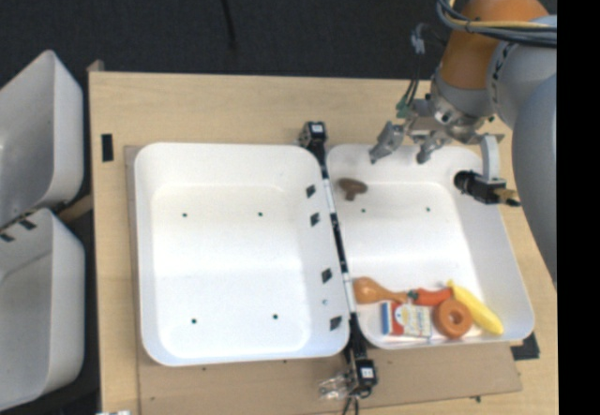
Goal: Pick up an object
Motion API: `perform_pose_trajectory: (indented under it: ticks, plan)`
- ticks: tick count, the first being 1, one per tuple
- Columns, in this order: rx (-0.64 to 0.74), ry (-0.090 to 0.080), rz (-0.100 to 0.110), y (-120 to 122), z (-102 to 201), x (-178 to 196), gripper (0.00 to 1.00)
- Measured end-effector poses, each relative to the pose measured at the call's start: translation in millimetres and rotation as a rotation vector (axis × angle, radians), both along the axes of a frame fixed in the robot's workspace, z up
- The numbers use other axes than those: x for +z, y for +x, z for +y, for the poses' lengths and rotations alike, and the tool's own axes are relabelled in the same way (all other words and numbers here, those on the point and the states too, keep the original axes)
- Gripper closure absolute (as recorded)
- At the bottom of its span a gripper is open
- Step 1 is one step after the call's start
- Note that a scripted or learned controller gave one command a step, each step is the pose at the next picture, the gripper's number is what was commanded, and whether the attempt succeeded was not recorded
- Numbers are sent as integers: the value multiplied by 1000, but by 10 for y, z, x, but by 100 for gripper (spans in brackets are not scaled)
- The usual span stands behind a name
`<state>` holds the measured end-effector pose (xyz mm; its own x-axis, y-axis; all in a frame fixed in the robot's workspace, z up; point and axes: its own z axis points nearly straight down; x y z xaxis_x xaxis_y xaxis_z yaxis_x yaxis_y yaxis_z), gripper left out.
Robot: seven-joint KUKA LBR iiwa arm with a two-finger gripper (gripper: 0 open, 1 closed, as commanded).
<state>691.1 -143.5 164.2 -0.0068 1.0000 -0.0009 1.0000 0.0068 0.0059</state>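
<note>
Objects (427,310) crowd the right bin's (487,244) near edge; the gripper (405,145) hangs spread, empty, above the wooden bench (206,109).

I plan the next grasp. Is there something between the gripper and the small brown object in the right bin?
Nothing visible. The gripper hangs over the right bin's far edge, and the brown object lies alone just below-left of it. The other items are at the near wall.

two bins side by side – right bin (487,244) holds items (427,310) along its near edge, left of them the left bin (225,170).
</note>
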Motion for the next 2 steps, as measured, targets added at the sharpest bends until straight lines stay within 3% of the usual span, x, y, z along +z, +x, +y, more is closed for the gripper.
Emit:
perform_pose_trajectory:
  ticks: [1,2]
  plan:
    - [-3,-5,14,-31,417,-642,0]
    - [-8,-1,3,-16,-205,-389,0]
